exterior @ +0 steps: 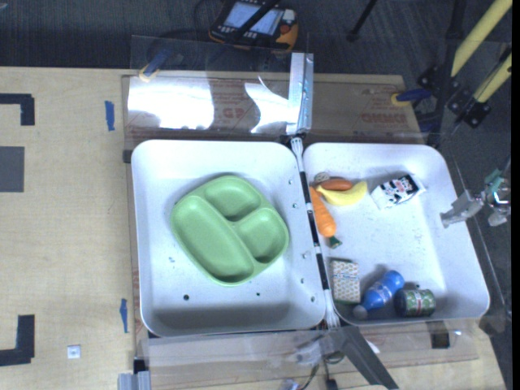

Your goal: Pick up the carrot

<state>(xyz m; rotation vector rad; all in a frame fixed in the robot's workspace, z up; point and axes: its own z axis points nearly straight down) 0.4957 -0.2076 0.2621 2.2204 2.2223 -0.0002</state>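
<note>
so i hang at the right bin's (455,177) edge, grip state unreadable; next i must reach left to the carrot (323,215) by the banana (343,192).

Carrot (323,216) in right bin (431,242), against its left wall, just under banana (343,192).

A robotics lab: taped wooden bench (65,218), two white bins (154,169), tripod legs (374,6), handheld controller (252,21).
</note>
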